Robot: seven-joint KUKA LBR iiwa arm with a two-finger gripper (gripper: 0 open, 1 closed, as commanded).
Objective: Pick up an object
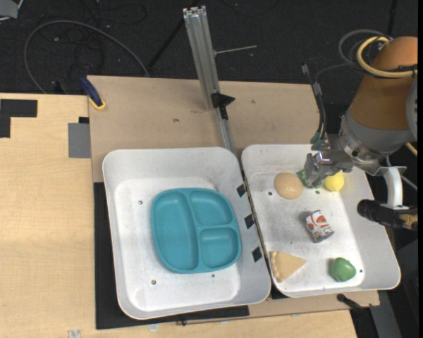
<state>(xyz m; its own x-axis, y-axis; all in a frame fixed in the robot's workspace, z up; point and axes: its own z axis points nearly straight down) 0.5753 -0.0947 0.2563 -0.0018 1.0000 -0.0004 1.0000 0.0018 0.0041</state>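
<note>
The right bin (pixel 381 277) holds a tan round roll (pixel 288 186), a yellow ball-like object (pixel 334 182), a small red-and-white can (pixel 319 226) lying on its side, a tan wedge (pixel 287 264) and a green round object (pixel 343 269). My gripper (pixel 314 168) hangs low over the bin's far part, between the roll and the yellow object, close to both. A little green shows just beneath it. The arm comes in from the upper right.
The left bin (pixel 127 273) holds a teal divided tray (pixel 195 229). A metal post (pixel 203 55) rises behind the bins. The wooden bench top (pixel 35 210) lies to the left, and black clips sit on the seam between the bins.
</note>
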